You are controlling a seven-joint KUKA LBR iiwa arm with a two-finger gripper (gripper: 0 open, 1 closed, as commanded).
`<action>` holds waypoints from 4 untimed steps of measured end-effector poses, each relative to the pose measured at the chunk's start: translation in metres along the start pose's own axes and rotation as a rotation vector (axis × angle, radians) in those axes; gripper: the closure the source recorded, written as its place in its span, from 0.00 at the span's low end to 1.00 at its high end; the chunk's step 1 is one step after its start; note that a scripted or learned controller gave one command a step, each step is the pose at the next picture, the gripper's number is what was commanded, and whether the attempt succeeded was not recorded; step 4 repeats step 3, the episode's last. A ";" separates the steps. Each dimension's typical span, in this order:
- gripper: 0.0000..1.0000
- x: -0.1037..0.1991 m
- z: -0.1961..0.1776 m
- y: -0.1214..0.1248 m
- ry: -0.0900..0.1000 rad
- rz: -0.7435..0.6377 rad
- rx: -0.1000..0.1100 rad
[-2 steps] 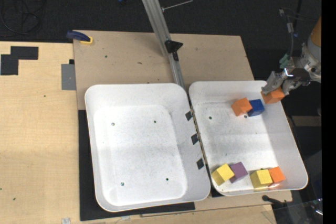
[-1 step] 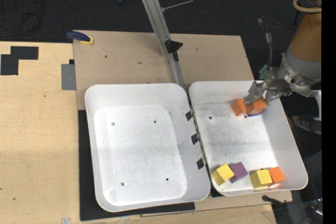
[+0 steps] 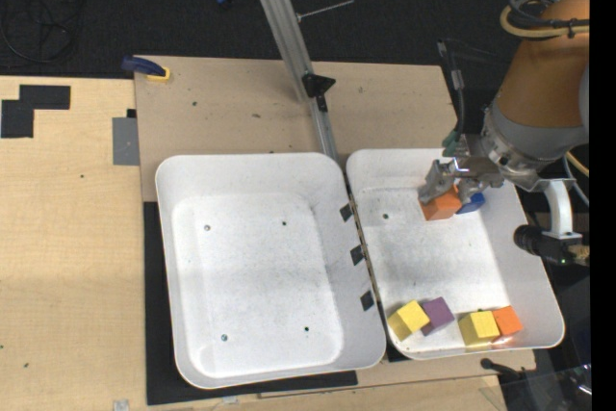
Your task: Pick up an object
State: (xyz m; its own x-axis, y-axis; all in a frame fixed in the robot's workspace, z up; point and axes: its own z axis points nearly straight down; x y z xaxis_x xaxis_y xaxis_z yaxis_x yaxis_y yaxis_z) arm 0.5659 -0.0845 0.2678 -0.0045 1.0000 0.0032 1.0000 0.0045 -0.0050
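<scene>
My gripper (image 3: 445, 190) hangs over the far part of the right bin (image 3: 525, 255), with the arm reaching in from the right. An orange block (image 3: 442, 206) sits tilted between its fingertips, and the gripper is shut on it. A small blue object (image 3: 473, 202) lies just right of the block, partly hidden by the gripper. Near the bin's front edge lie a yellow block (image 3: 409, 318), a purple block (image 3: 438, 312), a second yellow block (image 3: 477, 327) and a second orange block (image 3: 506, 321).
The left bin (image 3: 183, 207) stands beside the right one, joined by black clips (image 3: 357, 254). A slanted aluminium rail (image 3: 287, 24) rises behind the bins. A blue-and-yellow clamp (image 3: 146, 68) lies at the bench's far left corner.
</scene>
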 end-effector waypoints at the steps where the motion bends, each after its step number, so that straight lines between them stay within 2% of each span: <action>1: 1.00 0.055 0.011 -0.021 0.000 0.001 0.002; 3: 1.00 0.166 0.021 -0.037 -0.001 0.000 0.002; 4: 1.00 0.166 0.021 -0.037 -0.001 0.000 0.002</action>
